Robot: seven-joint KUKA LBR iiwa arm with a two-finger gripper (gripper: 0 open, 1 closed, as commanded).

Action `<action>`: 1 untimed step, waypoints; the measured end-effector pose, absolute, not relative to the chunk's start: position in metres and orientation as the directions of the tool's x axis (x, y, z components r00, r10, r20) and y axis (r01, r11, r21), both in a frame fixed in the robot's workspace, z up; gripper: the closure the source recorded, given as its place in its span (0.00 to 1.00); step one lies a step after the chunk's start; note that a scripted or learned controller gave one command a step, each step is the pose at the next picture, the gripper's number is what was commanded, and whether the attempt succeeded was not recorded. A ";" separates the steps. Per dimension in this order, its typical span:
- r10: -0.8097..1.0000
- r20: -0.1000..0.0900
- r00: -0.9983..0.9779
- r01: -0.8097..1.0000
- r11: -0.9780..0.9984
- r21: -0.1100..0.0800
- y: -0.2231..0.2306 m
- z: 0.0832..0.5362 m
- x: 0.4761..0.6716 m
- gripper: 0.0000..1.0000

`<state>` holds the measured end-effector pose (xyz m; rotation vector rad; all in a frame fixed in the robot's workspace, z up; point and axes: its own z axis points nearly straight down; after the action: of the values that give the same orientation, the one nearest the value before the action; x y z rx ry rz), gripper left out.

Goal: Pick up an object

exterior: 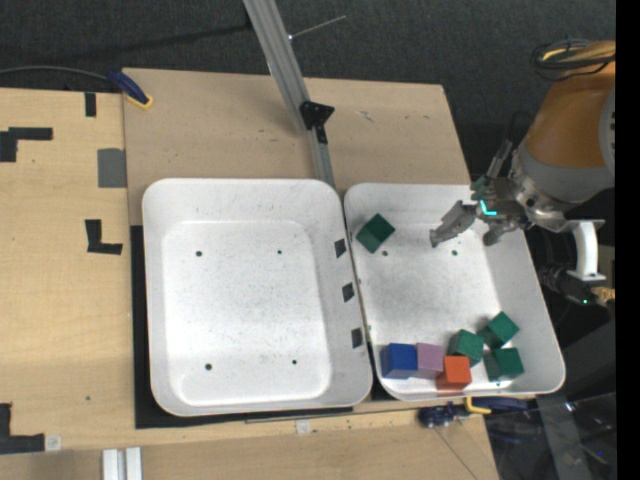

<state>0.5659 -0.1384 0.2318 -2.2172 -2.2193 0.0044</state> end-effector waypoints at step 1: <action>1.000 0.000 -0.002 1.000 0.002 -0.001 -0.139 0.234 0.567 0.00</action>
<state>0.5667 -0.1386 0.2339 -2.2183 -2.2231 0.0014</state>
